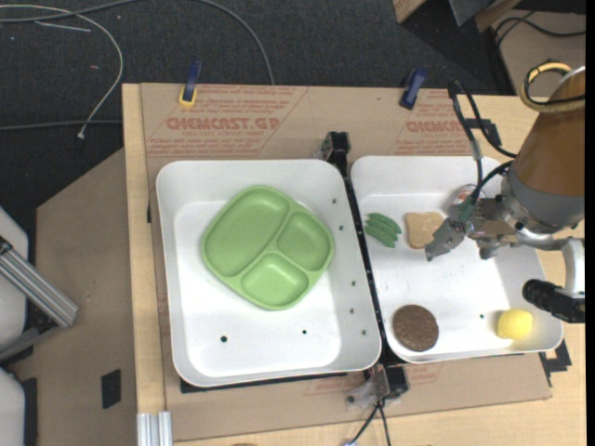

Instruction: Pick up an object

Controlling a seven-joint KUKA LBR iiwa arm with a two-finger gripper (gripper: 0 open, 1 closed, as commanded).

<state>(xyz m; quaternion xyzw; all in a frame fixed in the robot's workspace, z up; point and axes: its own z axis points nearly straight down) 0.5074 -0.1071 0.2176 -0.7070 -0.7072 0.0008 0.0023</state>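
The right bin (465,179) holds a small green leafy piece (382,228), a tan bread-like piece (421,228), a round brown patty (415,327) and a yellow ball (515,324). My gripper (463,243) hangs over the middle of this bin, just right of the tan piece. Its fingers are spread open, and only white bin floor shows between them. The left finger (440,241) overlaps the tan piece's right edge. The patty and ball lie well below the gripper, toward the bin's front.
The left bin (186,342) holds a green three-compartment plate (268,246). A black divider (358,240) separates the bins. The arm's orange band (556,147) and cables rise at the right, and blue clamps (191,80) sit on the cardboard behind.
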